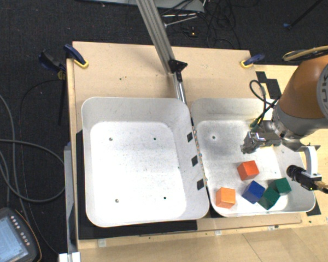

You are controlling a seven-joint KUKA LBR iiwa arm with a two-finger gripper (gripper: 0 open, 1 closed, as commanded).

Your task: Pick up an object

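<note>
I see the end effector (pixel 253 144) hanging over the right bin (pixel 218 125), above its middle, with the arm (pixel 311 94) coming in from the right. I can't tell its state from here. Nothing shows in it. The blocks sit in the bin's near half: a red-orange block (pixel 248 170) just below the end effector, an orange block (pixel 226 197), a blue block (pixel 254 191) and two green blocks (pixel 275 192) touching. The left bin (pixel 93 113) lies beside it on the bench (pixel 131 70).
</note>
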